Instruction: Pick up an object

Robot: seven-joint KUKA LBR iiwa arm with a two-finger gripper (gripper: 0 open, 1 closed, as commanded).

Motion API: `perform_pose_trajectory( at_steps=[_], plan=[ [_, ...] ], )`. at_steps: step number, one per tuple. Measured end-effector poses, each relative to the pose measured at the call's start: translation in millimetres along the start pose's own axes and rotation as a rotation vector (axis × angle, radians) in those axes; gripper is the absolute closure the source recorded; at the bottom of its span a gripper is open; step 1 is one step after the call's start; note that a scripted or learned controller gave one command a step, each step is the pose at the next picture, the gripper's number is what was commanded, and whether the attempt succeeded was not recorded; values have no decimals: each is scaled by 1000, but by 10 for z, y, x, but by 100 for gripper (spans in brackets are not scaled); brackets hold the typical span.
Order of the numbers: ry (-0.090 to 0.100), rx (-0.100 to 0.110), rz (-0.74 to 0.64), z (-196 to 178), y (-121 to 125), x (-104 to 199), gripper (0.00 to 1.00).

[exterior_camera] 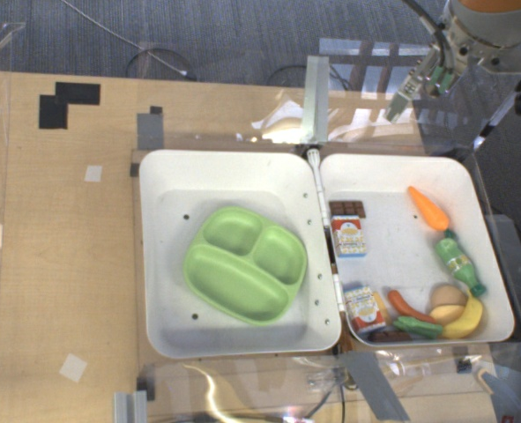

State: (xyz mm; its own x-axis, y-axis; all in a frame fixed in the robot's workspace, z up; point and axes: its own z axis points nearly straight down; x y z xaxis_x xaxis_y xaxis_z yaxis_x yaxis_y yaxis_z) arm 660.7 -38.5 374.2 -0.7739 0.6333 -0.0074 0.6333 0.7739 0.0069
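Note:
The right bin (392, 170) holds several small items. An orange carrot (427, 208) lies at the back right, with a green bottle (458, 263) in front of it. A brown chocolate bar (347, 209) and a small white carton (350, 237) lie by the left wall. At the front sit another small box (363, 304), a red sausage (405, 304), a green vegetable (417, 325), a tan potato (447, 296) and a yellow banana (468, 317). My gripper (416, 95) hangs high above the bench behind the right bin, open, with nothing between its fingers.
A green divided plate (245, 263) lies in the middle of the left bin (167, 192). A metal divider post (314, 104) rises behind the joint between the two bins. Cables run across the floor at the back.

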Motion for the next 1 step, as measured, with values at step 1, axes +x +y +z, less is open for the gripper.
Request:
perform_pose_trajectory(
  at_steps=[1],
  plan=[
    [2,1,127,156,435,320,100]
  ],
)
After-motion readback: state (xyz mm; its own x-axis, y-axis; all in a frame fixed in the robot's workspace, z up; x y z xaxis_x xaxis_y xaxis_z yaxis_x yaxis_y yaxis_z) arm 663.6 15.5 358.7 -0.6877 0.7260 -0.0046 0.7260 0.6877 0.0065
